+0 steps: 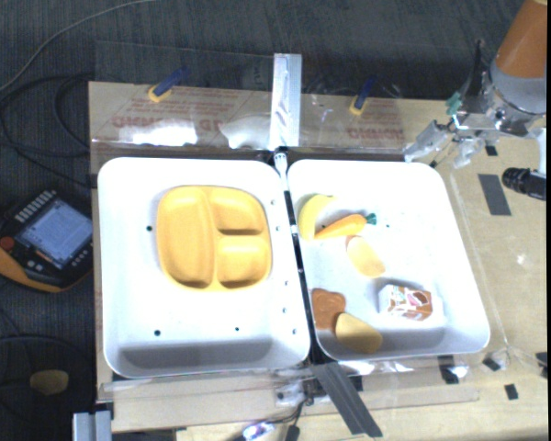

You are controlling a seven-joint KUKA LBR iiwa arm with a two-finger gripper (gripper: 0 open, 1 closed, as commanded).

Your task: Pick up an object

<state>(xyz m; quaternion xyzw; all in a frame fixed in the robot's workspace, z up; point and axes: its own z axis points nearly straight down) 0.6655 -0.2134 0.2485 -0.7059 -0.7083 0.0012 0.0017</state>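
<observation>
Camera view, from above at a slant: grey arm with orange band (525, 35) at upper right, gripper (438, 145) poised over the bench just beyond the right shallow white bin (459, 246), past its far right corner; finger spread impossible to tell. In that bin: yellow banana (310, 212) touching orange carrot (342, 225), pale oval piece (365, 255) near them, small printed carton (406, 301), brown slab (327, 307) beside tan wedge (356, 333). In the left shallow white bin (129, 274): yellow compartment tray (213, 237).
</observation>
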